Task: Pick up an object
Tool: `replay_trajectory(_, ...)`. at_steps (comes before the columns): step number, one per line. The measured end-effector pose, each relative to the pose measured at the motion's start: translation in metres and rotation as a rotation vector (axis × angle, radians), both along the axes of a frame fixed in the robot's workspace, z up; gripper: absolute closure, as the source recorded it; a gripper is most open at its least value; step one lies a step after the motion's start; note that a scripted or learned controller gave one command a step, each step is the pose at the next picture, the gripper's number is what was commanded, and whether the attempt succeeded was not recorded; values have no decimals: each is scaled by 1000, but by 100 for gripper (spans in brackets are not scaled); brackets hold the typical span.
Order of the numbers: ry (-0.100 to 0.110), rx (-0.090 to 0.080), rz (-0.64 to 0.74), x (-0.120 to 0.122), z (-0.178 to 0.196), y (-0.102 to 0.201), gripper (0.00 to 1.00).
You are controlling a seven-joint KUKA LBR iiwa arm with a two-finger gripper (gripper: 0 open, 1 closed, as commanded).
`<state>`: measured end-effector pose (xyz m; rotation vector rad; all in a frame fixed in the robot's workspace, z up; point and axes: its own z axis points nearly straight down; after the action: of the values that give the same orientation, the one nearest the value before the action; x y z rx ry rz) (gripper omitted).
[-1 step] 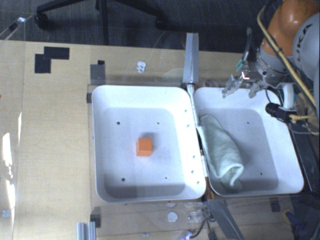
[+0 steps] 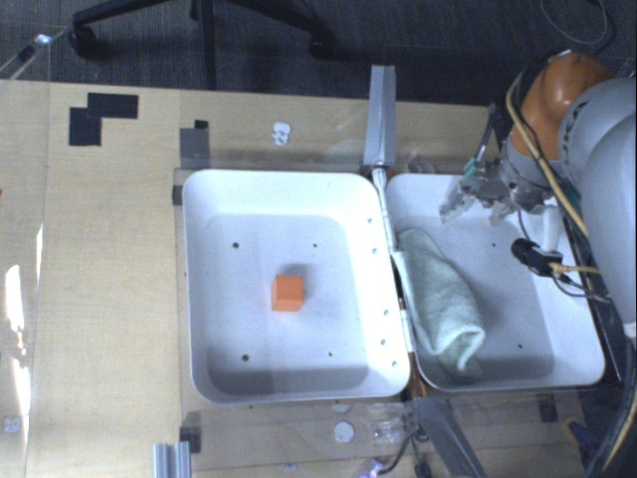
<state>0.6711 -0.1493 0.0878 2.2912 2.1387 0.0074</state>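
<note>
A small orange cube point(image 2: 288, 293) rests near the middle of the left bin point(image 2: 214, 366). A rolled pale cloth point(image 2: 443, 302) lies along the left side of the right bin point(image 2: 567, 366), close to the divider. My gripper point(image 2: 472, 205) hangs over the far edge of the right bin, above and to the right of the cloth's upper end. Its two fingers are spread apart, open, with nothing between them. The cube is far to its left, in the other bin.
The grey arm with its orange band point(image 2: 557, 88) and cables covers the right bin's right side. A metal post point(image 2: 379, 118) stands behind the joint between the bins. Black tape marks point(image 2: 100, 116) lie on the wooden bench at the far left.
</note>
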Motion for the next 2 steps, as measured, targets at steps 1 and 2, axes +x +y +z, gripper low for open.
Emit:
replay_trajectory(1, -5, -3, 5, 2, 13, 1, 100)
replay_trajectory(2, 2, 3, -258, -1, 101, 22, 100)
